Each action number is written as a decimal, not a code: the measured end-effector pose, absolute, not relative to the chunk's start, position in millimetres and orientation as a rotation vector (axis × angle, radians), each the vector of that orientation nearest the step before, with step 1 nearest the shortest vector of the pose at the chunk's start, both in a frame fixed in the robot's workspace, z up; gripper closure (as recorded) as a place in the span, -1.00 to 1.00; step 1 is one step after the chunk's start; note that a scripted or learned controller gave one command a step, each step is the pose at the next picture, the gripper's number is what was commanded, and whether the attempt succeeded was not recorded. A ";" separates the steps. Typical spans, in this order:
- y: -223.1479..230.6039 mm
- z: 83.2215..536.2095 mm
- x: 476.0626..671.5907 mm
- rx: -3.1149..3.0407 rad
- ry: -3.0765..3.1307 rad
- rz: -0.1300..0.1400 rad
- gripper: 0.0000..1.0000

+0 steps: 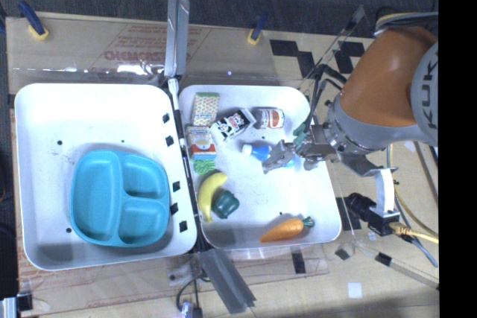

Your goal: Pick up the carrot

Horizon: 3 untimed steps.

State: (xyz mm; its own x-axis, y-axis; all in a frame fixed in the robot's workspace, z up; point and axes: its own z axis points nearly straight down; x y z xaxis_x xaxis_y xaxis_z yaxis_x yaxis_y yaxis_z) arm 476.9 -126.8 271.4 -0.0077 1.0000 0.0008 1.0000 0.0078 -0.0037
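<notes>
An orange carrot (283,229) with a green top lies on its side near the front wall of the right bin (328,231). My gripper (280,158) hangs over the middle right of that bin, well behind the carrot and apart from it. It sits just in front of a blue and white object (258,151). Nothing shows between its fingers.
The right bin also holds a yellow banana (209,193), a dark green pepper (225,203), a red can (269,118), a small black and white carton (232,124) and food boxes (203,126) along its left wall. A blue divided plate (119,197) lies in the left bin (45,108).
</notes>
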 end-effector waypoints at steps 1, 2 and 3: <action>-175.2 190.2 476.1 -1.855 -2.532 0.002 -1.00; -210.4 91.5 476.7 -1.803 -2.571 0.000 -1.00; -208.1 91.4 476.5 -1.815 -2.562 0.001 -1.00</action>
State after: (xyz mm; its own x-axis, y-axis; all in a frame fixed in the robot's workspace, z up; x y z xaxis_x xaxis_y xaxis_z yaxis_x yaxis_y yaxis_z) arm 476.5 -208.1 91.4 -0.3316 0.9434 0.0012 0.9434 0.3316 -0.0012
